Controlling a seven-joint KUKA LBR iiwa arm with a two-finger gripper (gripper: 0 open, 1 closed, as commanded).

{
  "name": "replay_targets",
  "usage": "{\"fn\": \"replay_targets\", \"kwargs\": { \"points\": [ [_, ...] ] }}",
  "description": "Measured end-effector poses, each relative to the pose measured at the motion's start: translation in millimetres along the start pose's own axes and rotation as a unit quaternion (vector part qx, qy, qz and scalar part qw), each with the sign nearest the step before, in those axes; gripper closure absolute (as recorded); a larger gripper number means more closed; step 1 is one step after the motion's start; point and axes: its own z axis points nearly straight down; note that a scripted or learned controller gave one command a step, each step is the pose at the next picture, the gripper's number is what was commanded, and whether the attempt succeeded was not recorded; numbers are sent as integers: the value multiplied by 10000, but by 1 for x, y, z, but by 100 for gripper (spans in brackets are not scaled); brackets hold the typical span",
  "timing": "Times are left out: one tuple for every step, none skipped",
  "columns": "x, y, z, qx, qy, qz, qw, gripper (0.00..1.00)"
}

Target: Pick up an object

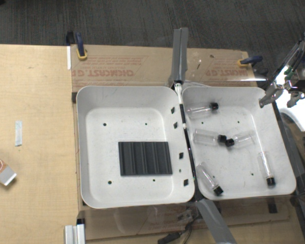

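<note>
Several clear vials with black caps lie in the right bin [287, 156]. One vial [201, 109] is at the back left, two [207, 138] [242, 138] meet cap to cap in the middle, one [265, 165] lies near the right wall, and one [207, 177] sits at the front left. My gripper [277, 100] hangs over the bin's back right corner, above the rim and apart from every vial. Its fingers stand open with nothing between them.
The left bin [91, 136] holds a black ribbed rectangular block [145, 158]. Cardboard [122, 67] lies behind the bins with a clamp [80, 47] at its left and another [250, 61] at its right. A small wrapped item [0, 169] lies on the wooden bench at far left.
</note>
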Motion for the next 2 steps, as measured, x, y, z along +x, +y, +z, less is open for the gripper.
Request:
{"fn": "replay_targets", "kwargs": {
  "points": [
    [-25, -18, 90, 2, 3, -252, 9997, 0],
    [-8, -8, 130, 0, 2, -449, 9990, 0]
  ]
}}
